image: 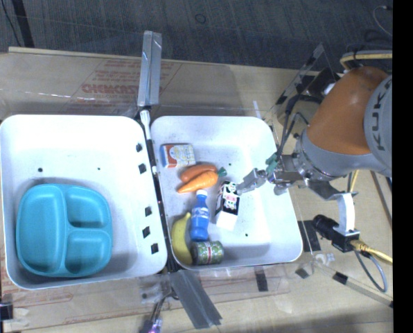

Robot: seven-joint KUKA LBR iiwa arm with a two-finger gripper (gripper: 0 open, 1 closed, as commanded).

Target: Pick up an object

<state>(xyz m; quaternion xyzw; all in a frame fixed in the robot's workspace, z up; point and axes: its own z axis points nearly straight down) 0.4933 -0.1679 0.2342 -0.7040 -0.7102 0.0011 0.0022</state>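
Note:
The right bin (262, 134) holds several objects. Two orange carrots (198, 177) lie in the middle, with a small orange and white box (177, 154) behind them. A blue bottle (200, 217), a yellow banana (180, 240) and a green can (206, 252) sit at the front left. A white carton with a black patterned top (227, 203) lies right of the bottle. My gripper (251, 181) reaches in from the right, low over the bin, and its tip is just right of the carton's top.
In the left bin (26, 134) lies a light blue divided tray (64, 229). A metal bar (150, 68) stands at the back between the bins. Cables and clamps (338, 234) lie on the bench to the right of the right bin.

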